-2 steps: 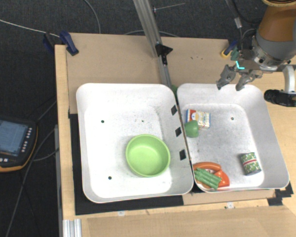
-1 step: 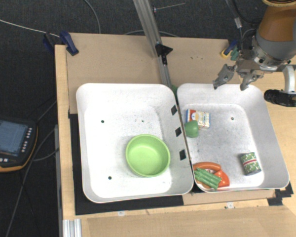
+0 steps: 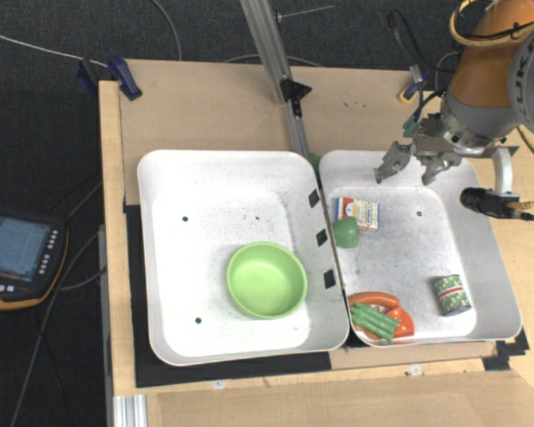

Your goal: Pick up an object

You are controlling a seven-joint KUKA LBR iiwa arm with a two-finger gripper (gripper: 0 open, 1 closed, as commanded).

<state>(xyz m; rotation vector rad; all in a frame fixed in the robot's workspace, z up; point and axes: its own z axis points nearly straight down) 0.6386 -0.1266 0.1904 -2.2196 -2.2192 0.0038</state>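
The gripper [image 3: 412, 167] hangs over the far edge of the right bin [image 3: 481, 238], its two fingers spread apart with nothing between them. In the right bin, against the wall it shares with the left bin [image 3: 160, 238], lies a small white carton [image 3: 357, 213] with red and blue print. A green ball [image 3: 345, 231] touches the carton on its near side. At the right bin's near left corner lies an orange and green toy [image 3: 380, 317]. A small green patterned can [image 3: 450, 294] sits near the right bin's near right corner. A green bowl [image 3: 266, 279] stands upright in the left bin.
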